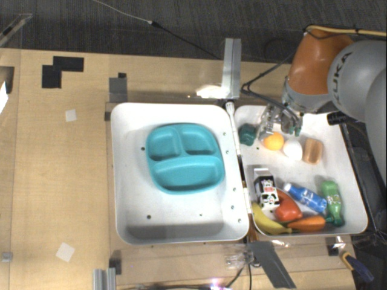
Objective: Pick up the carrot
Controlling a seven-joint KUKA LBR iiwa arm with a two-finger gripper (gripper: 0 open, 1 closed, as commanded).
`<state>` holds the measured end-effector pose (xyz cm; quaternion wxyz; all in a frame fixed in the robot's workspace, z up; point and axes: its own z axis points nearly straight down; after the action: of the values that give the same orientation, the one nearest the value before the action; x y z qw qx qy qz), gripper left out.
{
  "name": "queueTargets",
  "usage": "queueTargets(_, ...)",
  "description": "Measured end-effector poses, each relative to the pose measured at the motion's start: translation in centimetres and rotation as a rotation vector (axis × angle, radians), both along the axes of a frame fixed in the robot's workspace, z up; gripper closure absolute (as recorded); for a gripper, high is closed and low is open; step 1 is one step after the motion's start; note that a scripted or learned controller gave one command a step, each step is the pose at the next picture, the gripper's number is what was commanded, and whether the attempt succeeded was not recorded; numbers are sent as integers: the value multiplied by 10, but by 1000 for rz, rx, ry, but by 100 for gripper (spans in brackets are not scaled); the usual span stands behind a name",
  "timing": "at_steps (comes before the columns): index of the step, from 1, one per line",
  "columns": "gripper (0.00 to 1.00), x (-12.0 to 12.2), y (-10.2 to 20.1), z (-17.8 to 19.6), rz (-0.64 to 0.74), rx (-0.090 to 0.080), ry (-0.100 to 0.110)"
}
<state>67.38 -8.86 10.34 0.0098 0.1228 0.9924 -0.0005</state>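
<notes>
Carrot (309, 223): lying at front edge of right bin (354, 180), beside red pepper (288, 211) and banana (268, 221). Gripper (279, 125): well apart, near bin's back, above orange ball (273, 142); finger state cannot be told. Arm (338, 71): bent inward from right.

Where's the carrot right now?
The carrot lies at the right bin's near edge, beside the banana and under the red pepper.

glossy plastic tray (184, 159), seemingly wooden bench (54, 180)
</notes>
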Motion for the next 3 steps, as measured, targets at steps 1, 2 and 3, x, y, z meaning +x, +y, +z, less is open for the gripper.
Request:
queueTargets(1, 0, -5, 0, -3, 0, 3, 25)
queueTargets(2, 0, -5, 0, -3, 0, 3, 25)
queueTargets(3, 0, -5, 0, -4, 0, 3, 25)
